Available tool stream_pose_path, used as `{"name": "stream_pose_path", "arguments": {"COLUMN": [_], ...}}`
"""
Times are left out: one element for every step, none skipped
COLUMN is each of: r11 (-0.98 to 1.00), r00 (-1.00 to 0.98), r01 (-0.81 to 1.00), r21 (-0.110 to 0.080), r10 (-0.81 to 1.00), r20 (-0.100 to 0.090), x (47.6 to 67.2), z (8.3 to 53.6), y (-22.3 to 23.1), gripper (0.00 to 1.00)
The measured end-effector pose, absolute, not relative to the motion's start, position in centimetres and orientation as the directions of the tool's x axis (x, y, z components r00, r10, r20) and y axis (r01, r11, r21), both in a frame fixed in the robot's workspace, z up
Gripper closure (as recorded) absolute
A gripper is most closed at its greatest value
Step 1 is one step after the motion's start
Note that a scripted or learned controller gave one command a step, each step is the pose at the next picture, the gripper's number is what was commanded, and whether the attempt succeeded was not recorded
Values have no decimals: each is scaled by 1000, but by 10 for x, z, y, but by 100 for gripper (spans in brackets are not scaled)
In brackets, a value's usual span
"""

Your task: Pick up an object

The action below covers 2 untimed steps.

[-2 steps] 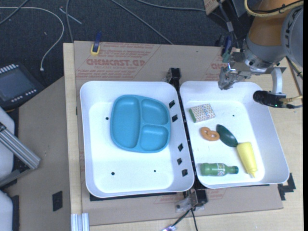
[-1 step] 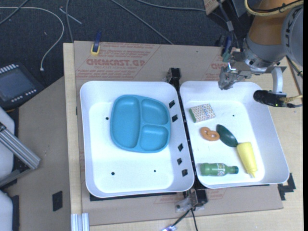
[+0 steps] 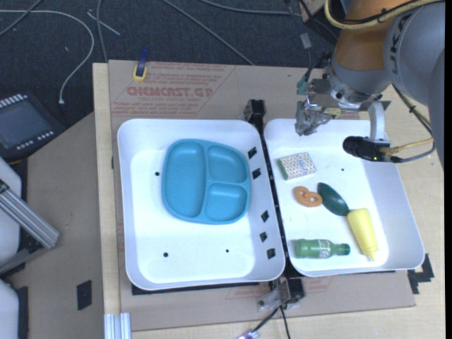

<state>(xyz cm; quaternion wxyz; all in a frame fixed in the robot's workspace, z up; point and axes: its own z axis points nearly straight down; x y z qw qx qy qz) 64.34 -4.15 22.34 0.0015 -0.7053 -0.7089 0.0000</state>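
Note:
In the right bin [image 3: 395, 189] lie a checked small packet [image 3: 296, 165], an orange pretzel-like ring [image 3: 308, 197], a dark green oval piece [image 3: 333, 199], a yellow bottle [image 3: 363, 232] and a green bottle [image 3: 320, 248] lying on its side. My gripper [image 3: 308, 121] hangs over the bin's far left corner, above and behind the packet, with nothing seen between its fingers. The grey arm with its orange band [image 3: 374, 6] comes in from the upper right.
The left bin [image 3: 134, 189] holds a blue divided plate [image 3: 206, 181]. Black clips run along the wall between the bins. A black cable end [image 3: 364, 147] hangs over the right bin's far side. Cardboard lies under both bins, with cables on the dark floor behind.

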Motion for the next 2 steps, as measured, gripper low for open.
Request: {"name": "stream_pose_path", "arguments": {"r11": [5, 6], "r00": [-5, -6], "r01": [1000, 1000], "r21": [-4, -2], "r10": [1000, 1000], "r20": [2, 3], "x": [622, 604], "z": [215, 231], "y": [13, 63], "gripper": [100, 100]}}
